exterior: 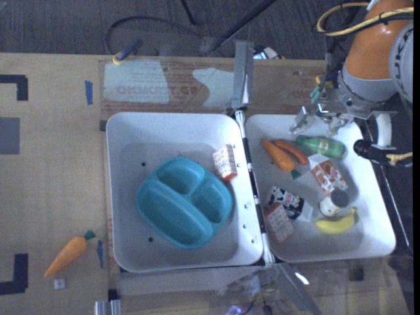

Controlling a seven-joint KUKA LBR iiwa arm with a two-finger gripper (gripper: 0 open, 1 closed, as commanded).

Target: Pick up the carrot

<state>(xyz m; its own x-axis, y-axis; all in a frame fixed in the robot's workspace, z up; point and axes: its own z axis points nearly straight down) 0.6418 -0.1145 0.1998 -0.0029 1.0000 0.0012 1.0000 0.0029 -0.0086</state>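
An orange carrot (277,155) lies at the upper left of the right bin (374,241), its green end toward the bin's middle. A redder, sausage-like item (292,151) lies right against it. My gripper (320,121) hangs above the bin's far edge, up and to the right of the carrot and just over a green bottle (320,146). Its metal fingers (302,119) stand apart with nothing between them. A second carrot (65,256) lies on the bench outside the bins, at the lower left.
The right bin also holds a red-and-white carton (326,174), a banana (336,224), a small round white item (333,205) and two small cartons (283,210). The left bin (125,136) holds a blue divided plate (185,202) and a small carton (225,161).
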